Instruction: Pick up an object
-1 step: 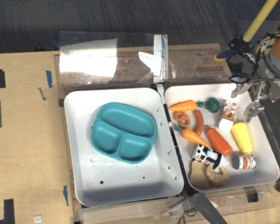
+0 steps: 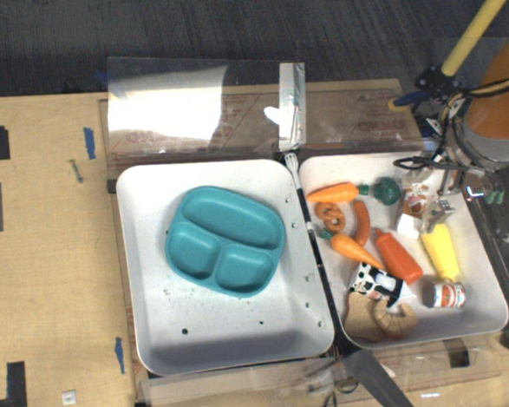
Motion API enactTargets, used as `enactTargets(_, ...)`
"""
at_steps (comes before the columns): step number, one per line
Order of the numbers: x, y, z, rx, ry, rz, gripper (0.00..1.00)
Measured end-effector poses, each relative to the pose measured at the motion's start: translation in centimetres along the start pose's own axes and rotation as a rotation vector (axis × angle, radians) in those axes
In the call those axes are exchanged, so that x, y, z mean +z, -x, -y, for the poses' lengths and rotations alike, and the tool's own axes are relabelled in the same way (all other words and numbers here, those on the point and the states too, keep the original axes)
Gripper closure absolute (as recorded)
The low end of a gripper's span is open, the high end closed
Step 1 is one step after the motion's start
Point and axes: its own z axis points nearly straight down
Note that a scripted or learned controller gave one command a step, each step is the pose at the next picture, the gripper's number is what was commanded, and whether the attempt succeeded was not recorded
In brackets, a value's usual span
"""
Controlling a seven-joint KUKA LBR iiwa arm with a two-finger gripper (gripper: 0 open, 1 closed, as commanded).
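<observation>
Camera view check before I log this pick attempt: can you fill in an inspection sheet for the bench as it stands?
Surface: two white bins side by side, left bin and right bin, on a brown bench.
Job's things: in the right bin, carrots, a yellow piece, an orange-red piece, a green piece, a black-and-white toy, a small can.
Clutter: teal divided tray in the left bin.
Grippers: gripper over the right bin's far right corner; finger state unclear.
Cables: black wires by the wrist.
Surroundings: clear plastic sheet, dark floor.
</observation>
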Motion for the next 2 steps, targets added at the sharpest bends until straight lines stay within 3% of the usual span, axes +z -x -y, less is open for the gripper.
enactTargets(1,3.1,-2.9,-7.7,-0.057,0.011,-0.028,0.0)
enactTargets(2,0.9,-4.7,-11.1,-0.2,0.012,-0.031,0.0)
